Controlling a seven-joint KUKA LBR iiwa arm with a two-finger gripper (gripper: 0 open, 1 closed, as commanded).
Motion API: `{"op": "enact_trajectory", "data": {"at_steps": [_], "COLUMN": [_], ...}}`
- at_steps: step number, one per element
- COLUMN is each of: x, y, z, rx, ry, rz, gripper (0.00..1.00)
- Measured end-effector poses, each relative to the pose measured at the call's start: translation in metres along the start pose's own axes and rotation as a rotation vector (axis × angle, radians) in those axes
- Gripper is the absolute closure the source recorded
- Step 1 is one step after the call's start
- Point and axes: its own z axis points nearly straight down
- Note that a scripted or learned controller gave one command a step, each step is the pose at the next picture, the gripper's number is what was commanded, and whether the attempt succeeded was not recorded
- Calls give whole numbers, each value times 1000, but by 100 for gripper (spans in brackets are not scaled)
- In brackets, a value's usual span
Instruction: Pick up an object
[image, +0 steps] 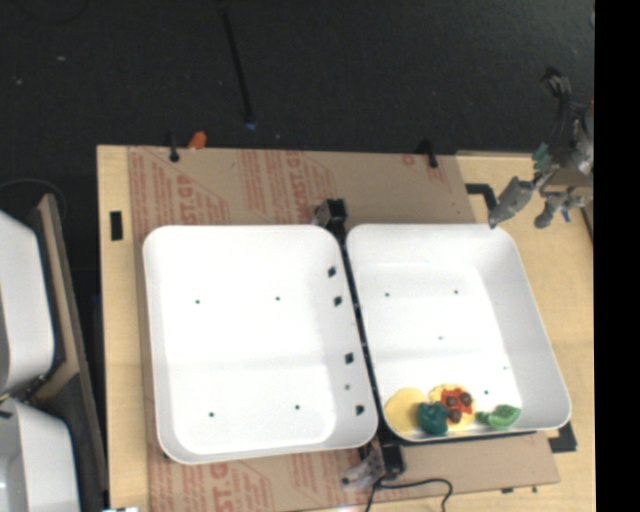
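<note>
Objects: a small cluster is lying in the near corner of the right bin (520, 300), comprising a yellow piece (402, 408), a teal piece (433, 420), a red-orange piece (457, 400) and a green piece (499, 415), all close together. Left bin (160, 300) is sitting beside it. My gripper (545, 195) is hovering beyond the right bin's far right corner, well apart from them, gripping nothing; its opening I cannot tell.
</note>
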Motion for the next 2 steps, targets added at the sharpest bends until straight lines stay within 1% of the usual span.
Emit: {"op": "enact_trajectory", "data": {"at_steps": [1,2], "x": [8,7], "y": [-54,-119], "z": [17,130], "rx": [2,10], "ry": [0,3], "rz": [1,3], "gripper": [0,0]}}
